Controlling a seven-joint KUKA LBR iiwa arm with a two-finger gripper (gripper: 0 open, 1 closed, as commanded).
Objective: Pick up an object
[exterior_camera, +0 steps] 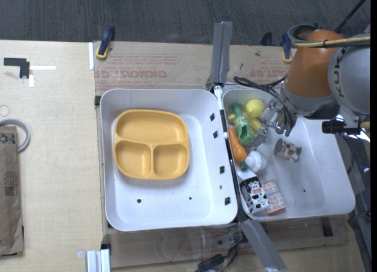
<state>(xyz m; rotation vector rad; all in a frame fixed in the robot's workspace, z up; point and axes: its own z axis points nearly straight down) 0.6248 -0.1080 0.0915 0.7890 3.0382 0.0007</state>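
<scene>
Several toys crowd the right bin's (312, 200) left wall; claw (275, 120) hangs beside them, probably choosing one, though I cannot tell its spread.

Bins (118, 206): smooth white plastic. Divided tray (151, 145): matt yellow plastic. Desk (53, 135): pale wood-grain, with brown cardboard (153, 68) behind the bins.

One fixed camera looks down (at a slant) on both white bins (112, 165).
</scene>
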